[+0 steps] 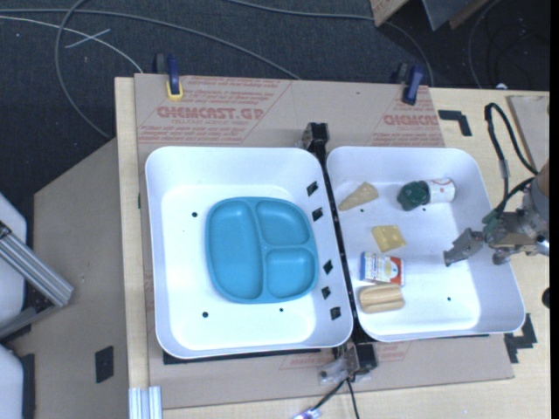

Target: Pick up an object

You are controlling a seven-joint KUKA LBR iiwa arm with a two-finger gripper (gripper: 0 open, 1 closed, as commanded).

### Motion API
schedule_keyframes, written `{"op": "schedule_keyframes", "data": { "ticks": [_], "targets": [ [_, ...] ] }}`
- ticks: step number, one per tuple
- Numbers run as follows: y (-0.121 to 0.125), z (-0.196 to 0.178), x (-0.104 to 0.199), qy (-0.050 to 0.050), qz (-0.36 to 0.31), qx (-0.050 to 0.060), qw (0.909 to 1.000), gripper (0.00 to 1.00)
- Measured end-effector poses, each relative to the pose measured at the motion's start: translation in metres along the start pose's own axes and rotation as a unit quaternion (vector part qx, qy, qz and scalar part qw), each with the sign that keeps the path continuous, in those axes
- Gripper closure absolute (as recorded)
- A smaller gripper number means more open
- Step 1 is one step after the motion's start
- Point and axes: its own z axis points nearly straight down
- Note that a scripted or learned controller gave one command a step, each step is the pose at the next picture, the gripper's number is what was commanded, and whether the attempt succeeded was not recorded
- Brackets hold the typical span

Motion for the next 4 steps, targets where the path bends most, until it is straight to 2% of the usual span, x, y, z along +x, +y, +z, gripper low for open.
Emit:
{"op": "schedule_keyframes", "data": {
  "ticks": [1, 3, 4],
  "targets": [
    [0.003, -0.007, 0.001, -0.002, -0.002, -0.007, 1.0, 0.0],
    [0.011, 0.104, -0.002, -0.001, -0.002, -0.005, 1.0, 0.0],
    [0.013, 0.091, -0.003, -0.002, -0.002, -0.008, 1.0, 1.0]
  ]
}}
